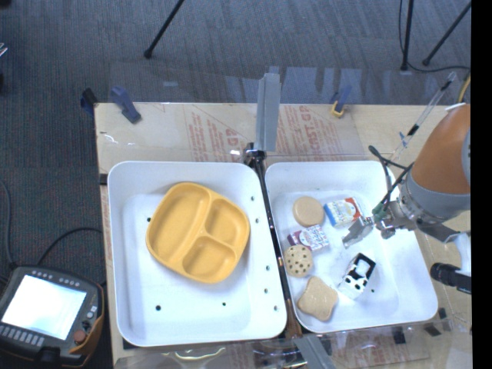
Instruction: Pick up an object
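"Had the arm picked anything up yet?"

"No. From my screen, the gripper (361, 233) hung over the right bin (419, 302) with nothing between its fingers. They looked spread a little."

"Where were the toys?"

"All lying in that bin. The black-and-white carton (358, 276) sat just below the gripper. The small milk box (340, 210) was beside it. The yellow plate (199, 231) lay in the left bin (127, 298)."

"So what was left?"

"I think everything: going down, pinching, lifting."
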